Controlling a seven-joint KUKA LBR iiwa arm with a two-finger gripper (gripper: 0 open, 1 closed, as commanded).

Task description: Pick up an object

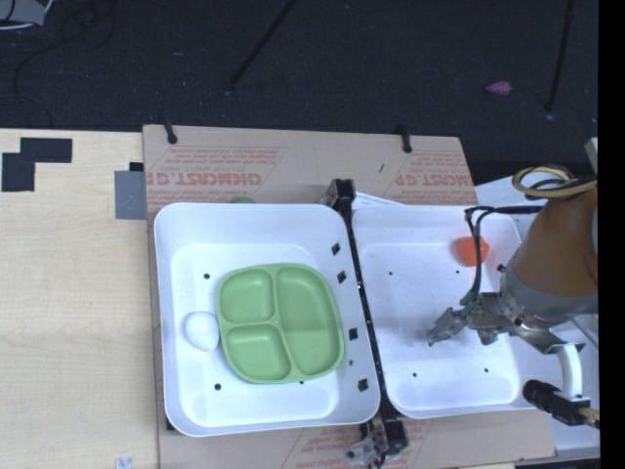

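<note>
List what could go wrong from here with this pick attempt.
1. The end effector sits low over bare floor in the right bin, so a grasp there would likely close on nothing.
2. The orange object lies near the bin's far wall, close beside the arm, which may nudge it.

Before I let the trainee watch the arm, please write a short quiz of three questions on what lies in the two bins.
1. True or false: the green divided plate lies in the left bin.
2. Which thing touches the plate's left edge? A) white ball B) orange ball
3. Fill in: the gripper hangs over the ____ bin.

Key: 1 true; 2 A; 3 right.
</note>
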